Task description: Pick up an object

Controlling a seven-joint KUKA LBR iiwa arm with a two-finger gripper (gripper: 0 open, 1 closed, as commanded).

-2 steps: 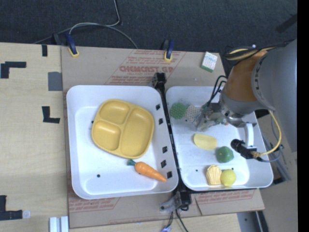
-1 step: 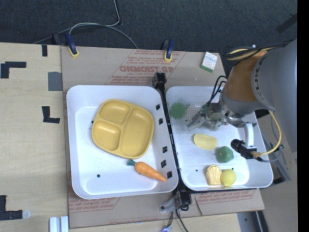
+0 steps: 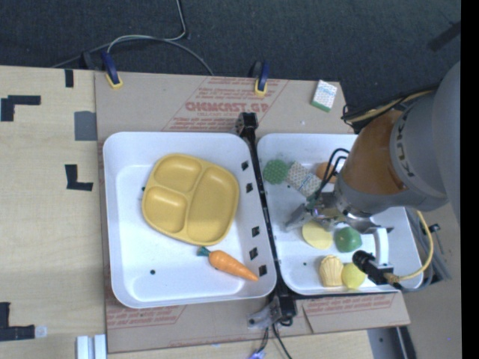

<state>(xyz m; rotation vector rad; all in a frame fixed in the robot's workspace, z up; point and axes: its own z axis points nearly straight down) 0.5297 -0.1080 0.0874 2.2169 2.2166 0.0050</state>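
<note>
End effector lowered into the right bin.
Its finger state could not be told; a pale yellow piece lay just beside it.

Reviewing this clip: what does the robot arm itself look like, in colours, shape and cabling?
The arm is a thick, rounded grey cylinder with a broad orange band above the wrist. Below the band sits a grey wrist section, ending in a dark metal gripper. Thin black cables loop beside the orange band, and a black-and-yellow cable runs along its lower right.
</note>
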